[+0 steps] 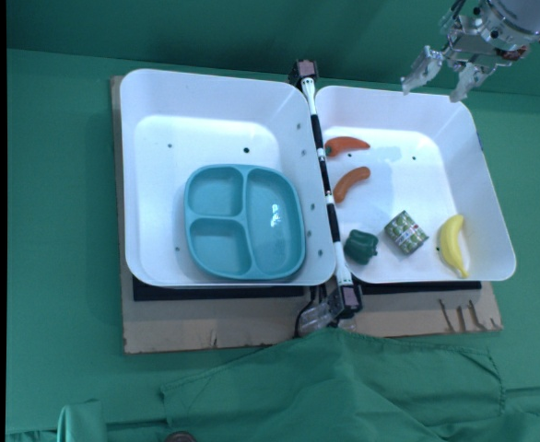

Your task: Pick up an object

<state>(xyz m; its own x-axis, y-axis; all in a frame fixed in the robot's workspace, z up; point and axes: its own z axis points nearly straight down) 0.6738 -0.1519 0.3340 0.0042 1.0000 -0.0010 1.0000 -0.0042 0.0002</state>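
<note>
- Gripper hangs with fingers spread and nothing between them, over the right bin's rim at one o'clock.
- Inside that bin: two orange sausages at ten o'clock, green pepper at seven, patterned can just beside, banana at five.
- Left bin holds a teal divided plate.

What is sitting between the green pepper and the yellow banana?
In the camera view, a small green patterned can lies on the white bin floor between the dark green toy pepper and the yellow toy banana.
</note>
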